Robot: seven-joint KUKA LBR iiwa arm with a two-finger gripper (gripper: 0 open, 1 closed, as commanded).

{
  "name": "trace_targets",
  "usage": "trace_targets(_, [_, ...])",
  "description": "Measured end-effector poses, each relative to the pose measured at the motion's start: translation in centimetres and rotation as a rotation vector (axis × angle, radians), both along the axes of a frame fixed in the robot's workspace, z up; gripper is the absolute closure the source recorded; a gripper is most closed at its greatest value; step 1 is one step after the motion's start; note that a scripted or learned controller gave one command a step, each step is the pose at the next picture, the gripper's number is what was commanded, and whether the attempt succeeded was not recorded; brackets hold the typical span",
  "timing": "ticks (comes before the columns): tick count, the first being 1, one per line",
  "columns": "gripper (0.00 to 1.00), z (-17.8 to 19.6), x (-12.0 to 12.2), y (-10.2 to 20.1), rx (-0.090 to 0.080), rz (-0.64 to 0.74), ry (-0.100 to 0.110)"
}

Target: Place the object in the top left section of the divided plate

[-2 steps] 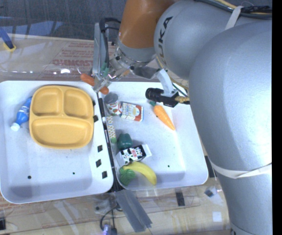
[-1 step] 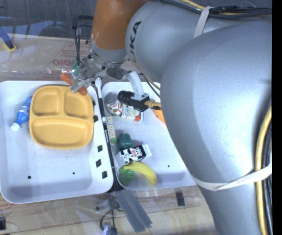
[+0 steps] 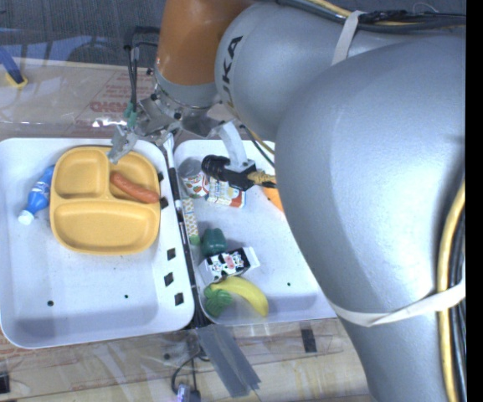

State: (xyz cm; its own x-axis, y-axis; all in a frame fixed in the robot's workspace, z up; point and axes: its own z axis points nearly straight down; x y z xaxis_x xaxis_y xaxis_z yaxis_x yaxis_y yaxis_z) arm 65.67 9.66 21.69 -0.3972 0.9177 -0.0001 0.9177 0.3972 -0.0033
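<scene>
A yellow divided plate (image 3: 105,223) lies in the left bin (image 3: 82,300). Its top left section (image 3: 80,174) is bare yellow. An orange-red sausage (image 3: 134,188) lies slantwise in the top right section. My gripper (image 3: 124,143) hangs over the plate's far rim, about where the two top sections meet, just above and left of the sausage's upper end. Nothing shows in its grasp.
A blue bottle with a white cap (image 3: 37,194) lies against the plate's left side. The right bin (image 3: 295,266) holds a white-and-red carton (image 3: 218,193), a dark green object (image 3: 214,241), a card box (image 3: 228,262), a banana (image 3: 245,296) and an orange object (image 3: 273,198). The arm covers the right side.
</scene>
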Motion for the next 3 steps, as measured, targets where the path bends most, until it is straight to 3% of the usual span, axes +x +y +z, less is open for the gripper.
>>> trace_targets(2, [0.00,17.7,0.1,1.9,0.000,0.182,-0.001])
trace_targets(3, [0.00,22.3,0.1,3.0,0.000,0.271,0.000])
